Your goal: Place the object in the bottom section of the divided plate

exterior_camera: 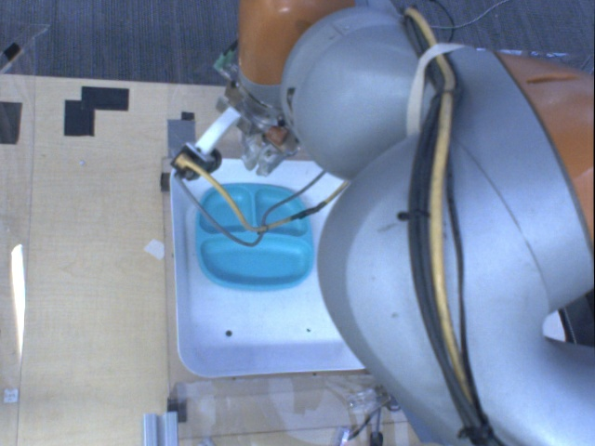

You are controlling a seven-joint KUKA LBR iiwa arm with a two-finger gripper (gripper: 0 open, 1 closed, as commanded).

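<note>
Looking down from the camera view, the gripper [262, 151] hangs over the far rim of 1 blue divided plate [253, 263], which lies in 1 white bin [251, 342] on the tabletop [84, 249]. I cannot tell how the gripper is set or whether it carries anything. I cannot make out the object; the plate's near section looks bare, so placing seems left to do.

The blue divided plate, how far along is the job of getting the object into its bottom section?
Done: nothing visible yet. The blue divided plate sits in the white bin, and its wide bottom section holds no object; only cables cross above it. In hand: the end effector hangs above the plate's far rim, and I cannot tell whether it carries anything. Left: setting the object in that bottom section.
</note>
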